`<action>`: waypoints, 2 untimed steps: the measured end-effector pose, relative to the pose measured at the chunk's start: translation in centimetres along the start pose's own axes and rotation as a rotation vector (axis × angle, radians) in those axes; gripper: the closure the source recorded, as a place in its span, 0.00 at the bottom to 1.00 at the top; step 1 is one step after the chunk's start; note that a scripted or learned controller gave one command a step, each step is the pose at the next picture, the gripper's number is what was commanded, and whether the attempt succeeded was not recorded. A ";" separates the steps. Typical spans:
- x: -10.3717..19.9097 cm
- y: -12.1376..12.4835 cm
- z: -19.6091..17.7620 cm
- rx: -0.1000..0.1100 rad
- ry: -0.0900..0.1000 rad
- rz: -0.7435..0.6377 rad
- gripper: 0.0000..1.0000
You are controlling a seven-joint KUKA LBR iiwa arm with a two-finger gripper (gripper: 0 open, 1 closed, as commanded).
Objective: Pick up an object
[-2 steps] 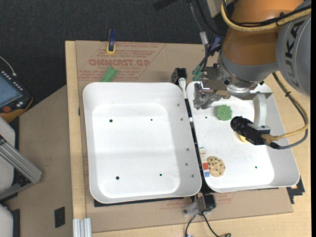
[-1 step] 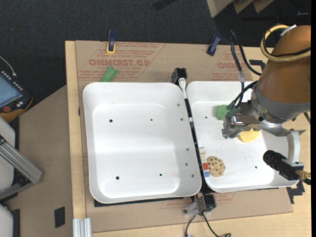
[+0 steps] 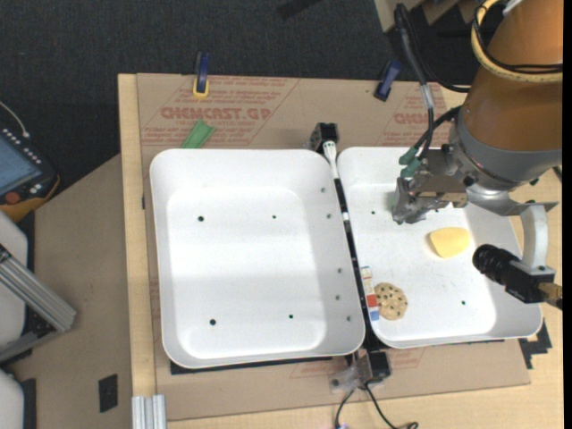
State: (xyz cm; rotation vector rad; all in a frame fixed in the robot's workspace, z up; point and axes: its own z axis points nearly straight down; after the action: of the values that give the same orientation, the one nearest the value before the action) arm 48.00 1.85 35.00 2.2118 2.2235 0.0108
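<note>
Starting at the left, the left bin shows bare white floor with a few small dark dots, and a green scrap lies on the worktop beyond its far left corner.

The task's things are all in the right bin. A speckled cookie lies flat near its near left corner, close to the wall shared with the left bin. A small red and blue bit sits just beside it on the left.

Further right and farther back, the arm reaches in and holds the jaws low over bare floor in the far half of this bin. I cannot tell whether they stand wide or narrow, and nothing shows between them. A yellow lump lies just to their right and a little nearer, apart from them.

The main risk, as I judge it, is a close on nothing. The jaws sit beside the yellow lump rather than over it, so a straight descent would meet only plastic. The lump looks rounded and smooth, so an off-centre pinch could squeeze it out sideways. The cookie is flat and lies close to the wall, so a try there could scrape the floor or knock the rim.
</note>
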 end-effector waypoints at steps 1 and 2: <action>6.1 2.5 -9.6 -0.006 0.003 -0.003 1.00; 1.5 -0.2 -2.9 0.016 -0.003 0.010 1.00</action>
State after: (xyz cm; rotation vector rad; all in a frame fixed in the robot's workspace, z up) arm 47.78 3.34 37.89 2.2296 2.2188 -0.0094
